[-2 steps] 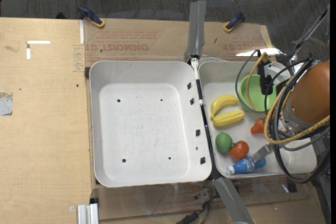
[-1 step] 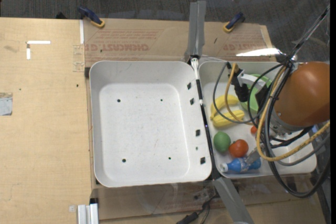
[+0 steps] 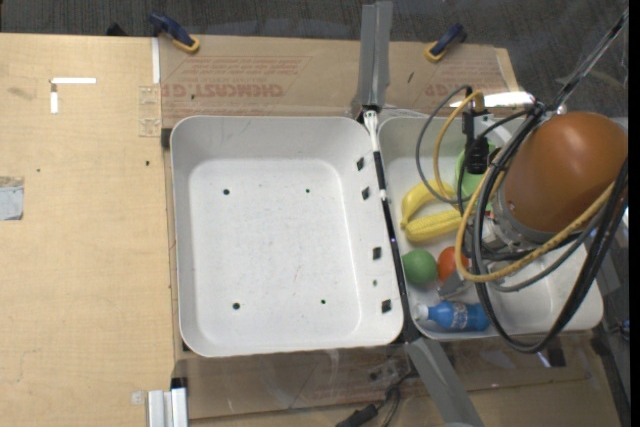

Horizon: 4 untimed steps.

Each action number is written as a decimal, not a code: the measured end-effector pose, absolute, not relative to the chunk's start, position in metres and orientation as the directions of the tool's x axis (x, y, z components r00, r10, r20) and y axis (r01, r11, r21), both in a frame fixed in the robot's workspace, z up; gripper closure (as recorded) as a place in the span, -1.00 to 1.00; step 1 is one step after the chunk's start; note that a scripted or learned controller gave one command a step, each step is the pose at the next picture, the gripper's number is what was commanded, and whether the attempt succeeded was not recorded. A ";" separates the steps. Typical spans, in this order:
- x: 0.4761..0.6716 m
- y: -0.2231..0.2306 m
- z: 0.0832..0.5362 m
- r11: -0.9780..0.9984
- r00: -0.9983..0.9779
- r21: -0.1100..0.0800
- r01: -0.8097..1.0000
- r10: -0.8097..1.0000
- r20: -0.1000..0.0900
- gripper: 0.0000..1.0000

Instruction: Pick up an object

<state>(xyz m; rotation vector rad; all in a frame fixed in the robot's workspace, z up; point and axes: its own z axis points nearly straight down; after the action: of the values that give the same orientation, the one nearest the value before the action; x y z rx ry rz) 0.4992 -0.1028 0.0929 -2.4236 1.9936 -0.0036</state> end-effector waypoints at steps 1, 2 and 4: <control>0.495 -0.094 0.092 -0.041 0.041 -0.001 -0.999 -0.999 -0.003 -1.00; 0.521 -0.204 0.092 -0.249 0.249 -0.003 -0.969 -0.969 -0.004 -1.00; 0.539 -0.106 0.096 0.141 -0.141 -0.011 -0.990 -0.990 0.015 -1.00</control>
<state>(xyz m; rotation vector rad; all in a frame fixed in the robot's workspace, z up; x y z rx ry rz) 0.5388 -0.1063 0.0961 -2.0610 2.3761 -0.0282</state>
